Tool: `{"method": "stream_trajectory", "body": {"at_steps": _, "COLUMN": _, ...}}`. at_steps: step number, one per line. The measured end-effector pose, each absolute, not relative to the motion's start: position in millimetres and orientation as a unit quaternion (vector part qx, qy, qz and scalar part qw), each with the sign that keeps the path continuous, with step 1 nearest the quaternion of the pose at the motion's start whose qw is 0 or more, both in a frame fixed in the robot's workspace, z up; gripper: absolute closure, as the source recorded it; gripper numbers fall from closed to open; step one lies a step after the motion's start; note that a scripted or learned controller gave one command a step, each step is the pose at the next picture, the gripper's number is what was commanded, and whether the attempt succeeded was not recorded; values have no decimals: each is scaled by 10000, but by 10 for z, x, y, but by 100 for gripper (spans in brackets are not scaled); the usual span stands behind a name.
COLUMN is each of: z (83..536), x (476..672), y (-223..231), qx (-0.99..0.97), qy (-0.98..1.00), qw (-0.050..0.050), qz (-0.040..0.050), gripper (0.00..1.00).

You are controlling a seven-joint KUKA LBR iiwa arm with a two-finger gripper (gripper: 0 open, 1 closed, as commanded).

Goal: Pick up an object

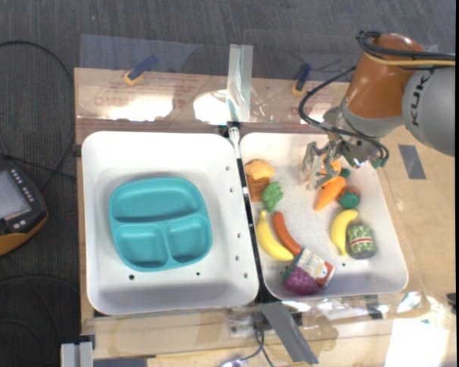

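Since the task names no particular thing, the carrot (330, 192) looks the likeliest target: it lies tilted in the upper part of the right bin (390, 239), its top end just under the jaws (321, 164). These hang low over the bin floor beside it, but whether they stand apart or together I cannot tell, and nothing shows between them. I judge this to be the approach step, before any grasp. The next move calls for straddling the carrot across its narrow width and closing without nudging the green piece (349, 200) touching its lower side. A yellow banana (341, 228) lies just below; the teal tray (161, 222) sits in the left bin (96, 228).
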State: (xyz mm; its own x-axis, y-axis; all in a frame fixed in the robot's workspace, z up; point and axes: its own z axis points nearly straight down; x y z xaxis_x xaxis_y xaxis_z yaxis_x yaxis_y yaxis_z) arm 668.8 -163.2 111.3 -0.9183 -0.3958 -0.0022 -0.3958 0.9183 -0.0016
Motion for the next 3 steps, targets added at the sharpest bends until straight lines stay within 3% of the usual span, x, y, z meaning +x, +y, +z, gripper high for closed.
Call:
{"method": "stream_trajectory", "body": {"at_steps": 1, "z": 1119, "x": 6692, "y": -1628, "qx": -2021, "qy": 9794, "qw": 20, "qz": -5, "gripper": 0}}
{"method": "stream_trajectory", "body": {"at_steps": 2, "z": 893, "x": 6645, "y": -1694, "qx": -1537, "qy": 9881, "qw": 50, "qz": 6, "gripper": 0}}
{"method": "stream_trajectory", "body": {"at_steps": 3, "z": 1020, "x": 6671, "y": -1684, "qx": -1533, "qy": 9881, "qw": 94, "qz": 0, "gripper": 100}}
